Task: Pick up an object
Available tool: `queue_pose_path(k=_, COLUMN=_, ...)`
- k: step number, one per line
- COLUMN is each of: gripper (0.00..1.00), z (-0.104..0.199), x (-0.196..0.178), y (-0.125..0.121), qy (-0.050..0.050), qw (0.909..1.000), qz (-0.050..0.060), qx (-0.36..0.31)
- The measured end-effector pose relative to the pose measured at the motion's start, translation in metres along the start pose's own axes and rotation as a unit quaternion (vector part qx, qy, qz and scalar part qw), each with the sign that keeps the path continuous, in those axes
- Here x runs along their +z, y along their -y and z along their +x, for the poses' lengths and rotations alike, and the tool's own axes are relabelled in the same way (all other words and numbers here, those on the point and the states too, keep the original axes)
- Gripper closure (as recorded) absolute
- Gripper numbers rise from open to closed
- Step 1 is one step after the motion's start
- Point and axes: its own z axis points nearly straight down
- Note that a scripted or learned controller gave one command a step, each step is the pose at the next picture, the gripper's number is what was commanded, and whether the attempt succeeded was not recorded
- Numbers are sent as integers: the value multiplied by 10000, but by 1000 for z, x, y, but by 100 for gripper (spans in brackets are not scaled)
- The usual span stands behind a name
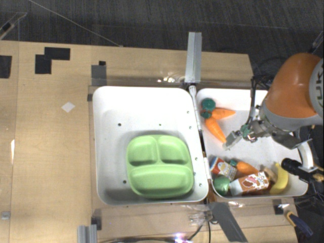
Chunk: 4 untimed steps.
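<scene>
The arm's orange band (296, 87), nearest the lens at the frame's right, carries the claw (237, 137) over the right bin (238, 96); whether it is wide or narrow I cannot tell. Nothing is held: two carrots (216, 122) lie just left of it, near the bin's dividing wall, so a centred descent seems wise. Packets and a banana (279, 178) crowd the bin's lower edge, while bare floor opens mid-bin; the left bin (109, 135) holds a green tray (159, 165).

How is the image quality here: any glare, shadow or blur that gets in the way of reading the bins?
Camera view: lighting is even and the green tray is sharp, casting a soft shadow on the left bin. Small glare spots sit on the bench edge above and below the bins. The gripper over the right bin is small and slightly soft, so its fingers are hard to read. The packed items near the banana blend together.
</scene>
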Motion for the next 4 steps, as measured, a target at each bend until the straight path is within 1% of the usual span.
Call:
queue_pose_path(k=1, gripper=0, z=-22, x=69, y=37, qy=13, qw=9999, qz=-25, qx=128)
queue_pose_path(k=2, gripper=0, z=-30, x=91, y=38, qy=71, qw=9992, qz=-101, qx=-384)
queue_pose_path(k=3, gripper=0, z=-18, x=92, y=-14, qy=49, qw=9967, qz=-79, qx=-802)
queue_pose_path(k=4, gripper=0, z=-59, x=95, y=-99, qy=28, qw=9911, qz=-41, qx=-1331)
